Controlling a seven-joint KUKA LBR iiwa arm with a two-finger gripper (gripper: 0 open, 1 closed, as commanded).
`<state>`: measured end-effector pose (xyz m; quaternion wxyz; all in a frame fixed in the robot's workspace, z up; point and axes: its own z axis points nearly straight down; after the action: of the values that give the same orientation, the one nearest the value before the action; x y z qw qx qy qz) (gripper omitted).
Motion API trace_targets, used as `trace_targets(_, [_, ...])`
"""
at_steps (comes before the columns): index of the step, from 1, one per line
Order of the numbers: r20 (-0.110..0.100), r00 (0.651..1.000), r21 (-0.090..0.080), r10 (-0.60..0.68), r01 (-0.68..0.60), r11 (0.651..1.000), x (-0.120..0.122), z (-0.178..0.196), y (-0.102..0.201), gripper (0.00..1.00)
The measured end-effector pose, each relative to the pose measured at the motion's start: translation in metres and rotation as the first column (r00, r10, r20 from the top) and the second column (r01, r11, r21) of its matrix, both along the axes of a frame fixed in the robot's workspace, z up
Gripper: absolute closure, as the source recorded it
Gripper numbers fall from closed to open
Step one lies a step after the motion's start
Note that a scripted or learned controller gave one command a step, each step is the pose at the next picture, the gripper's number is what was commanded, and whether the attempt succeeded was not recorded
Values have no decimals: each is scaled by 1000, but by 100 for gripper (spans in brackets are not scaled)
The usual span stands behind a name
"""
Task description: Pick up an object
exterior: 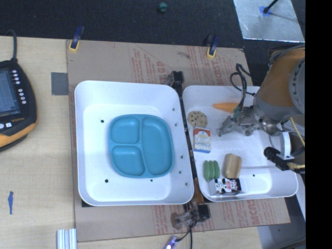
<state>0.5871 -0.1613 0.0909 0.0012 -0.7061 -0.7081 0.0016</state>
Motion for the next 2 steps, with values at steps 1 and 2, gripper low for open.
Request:
trace_targets(1, [1,1000,1,1,-1,1000,69,1,-50,0])
trace_targets(2, [4,1000,0,2,-2,1000,70,21,-51,0])
